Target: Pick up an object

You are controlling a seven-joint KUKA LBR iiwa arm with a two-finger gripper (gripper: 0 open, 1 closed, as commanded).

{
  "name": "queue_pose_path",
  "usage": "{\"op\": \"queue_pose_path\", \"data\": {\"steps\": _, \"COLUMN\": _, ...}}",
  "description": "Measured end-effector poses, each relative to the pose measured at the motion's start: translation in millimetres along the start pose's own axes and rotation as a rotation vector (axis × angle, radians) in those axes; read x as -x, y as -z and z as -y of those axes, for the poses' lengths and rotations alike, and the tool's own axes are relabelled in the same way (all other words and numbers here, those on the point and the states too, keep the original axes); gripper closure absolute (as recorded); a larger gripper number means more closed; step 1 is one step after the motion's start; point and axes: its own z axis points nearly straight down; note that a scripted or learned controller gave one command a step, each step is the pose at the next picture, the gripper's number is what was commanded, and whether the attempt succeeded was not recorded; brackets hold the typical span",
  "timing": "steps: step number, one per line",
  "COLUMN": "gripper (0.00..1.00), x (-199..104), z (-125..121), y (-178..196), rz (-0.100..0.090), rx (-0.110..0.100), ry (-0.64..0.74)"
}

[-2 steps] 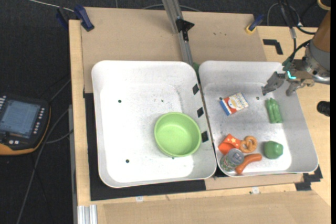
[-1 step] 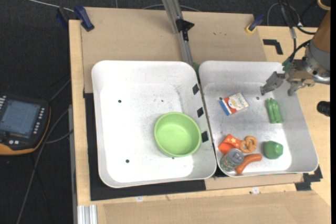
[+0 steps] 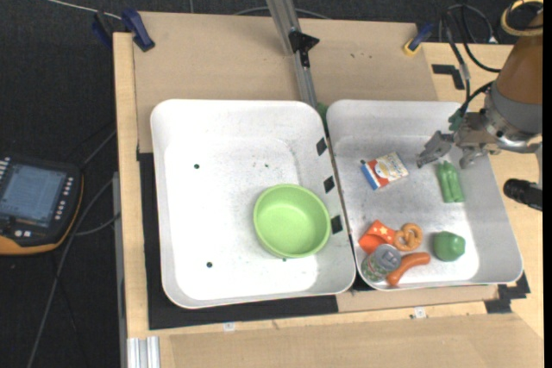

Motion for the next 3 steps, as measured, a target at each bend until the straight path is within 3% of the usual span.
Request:
{"op": "queue_pose_path", "data": {"steps": 1, "gripper": 0.00, "x": 0, "z": 1, "y": -52, "rz": 0.000, "rx": -0.001, "ry": 0.000}}
{"op": "queue_pose_path", "data": {"steps": 2, "gripper": 1.00, "x": 0, "z": -1, "y": -39, "rz": 0.001, "rx": 0.005, "ry": 0.000}}
{"op": "queue_pose_path", "data": {"steps": 3, "gripper": 1.00, "x": -10, "z": -5, "y": 12, "rz": 0.002, "rx": 0.008, "ry": 0.001}}
